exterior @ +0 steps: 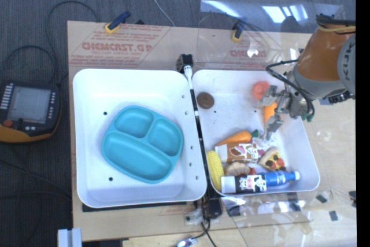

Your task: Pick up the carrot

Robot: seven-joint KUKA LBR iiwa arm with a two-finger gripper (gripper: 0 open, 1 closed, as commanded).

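The arm [329,61], grey with an orange band, reaches in from the right over the far right part of the right bin [231,84]. Its gripper [276,117] hangs low over that bin, the thin fingers pointing down and to the left, with an orange piece [269,110] just beside them; whether the fingers are parted or closed, and whether they have hold of anything, cannot be told from this slanted view. The carrot [237,138] lies in the middle of the right bin, orange and tapered, to the left of and nearer than the gripper, apart from it. A small red-orange tomato-like piece [261,89] sits farther back, just left of the arm's wrist, and a brown disc [205,100] rests near the bin's far left wall. Along the near side of the bin lie a yellow corn cob [214,165], a flat printed packet [244,151], a pizza slice [270,157] and a white bottle with a blue cap [259,181] on its side. The left bin [92,89] bears a blue divided plate [142,143]. A handheld controller with a screen [26,108] lies on the floor at far left.
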